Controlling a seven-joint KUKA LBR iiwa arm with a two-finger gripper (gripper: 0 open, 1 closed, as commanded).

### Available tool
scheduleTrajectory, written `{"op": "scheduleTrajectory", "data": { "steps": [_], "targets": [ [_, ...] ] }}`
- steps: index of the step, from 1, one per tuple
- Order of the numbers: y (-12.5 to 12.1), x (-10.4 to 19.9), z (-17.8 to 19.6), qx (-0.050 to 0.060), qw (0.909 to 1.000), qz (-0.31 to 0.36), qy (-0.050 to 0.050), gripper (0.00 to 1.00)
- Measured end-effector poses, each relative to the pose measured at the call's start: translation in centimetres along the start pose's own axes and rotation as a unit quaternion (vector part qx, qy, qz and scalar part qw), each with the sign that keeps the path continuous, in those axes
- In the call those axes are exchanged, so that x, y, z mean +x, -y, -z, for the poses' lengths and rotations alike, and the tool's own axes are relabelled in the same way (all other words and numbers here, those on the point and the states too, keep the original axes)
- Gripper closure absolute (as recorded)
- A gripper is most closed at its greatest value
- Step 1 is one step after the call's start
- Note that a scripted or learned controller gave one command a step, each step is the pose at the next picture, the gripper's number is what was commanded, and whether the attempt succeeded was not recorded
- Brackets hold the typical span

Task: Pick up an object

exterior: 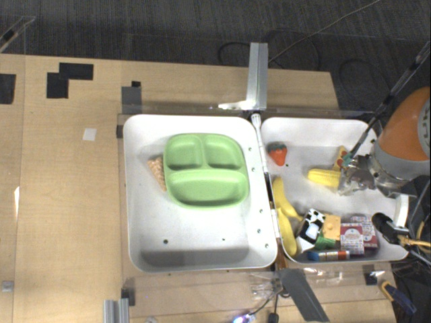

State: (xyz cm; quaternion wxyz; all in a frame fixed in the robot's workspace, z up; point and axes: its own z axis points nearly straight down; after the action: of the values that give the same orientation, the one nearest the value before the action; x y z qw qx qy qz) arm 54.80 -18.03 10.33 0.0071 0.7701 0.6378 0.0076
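Two bins: left bin has a green tray over a cracker, right bin holds the clutter, so the gripper hangs there just beside the corn, likely its target, jaw state impossible to tell.

Robotics lab, wooden bench, two white bins, floor cables
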Motion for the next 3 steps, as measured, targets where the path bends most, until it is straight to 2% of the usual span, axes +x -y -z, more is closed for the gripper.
{"op": "scheduleTrajectory", "data": {
  "steps": [1,2,3],
  "targets": [
    [-0.2,0.1,1.1,-0.002,1.0,0.004,0.0,1.0],
    [-6.2,1.5,-1.5,0.005,0.9947,-0.103,0.002,1.0],
    [-6.2,1.4,-1.5,0.005,0.9946,-0.103,0.002,0.0]
  ]
}}
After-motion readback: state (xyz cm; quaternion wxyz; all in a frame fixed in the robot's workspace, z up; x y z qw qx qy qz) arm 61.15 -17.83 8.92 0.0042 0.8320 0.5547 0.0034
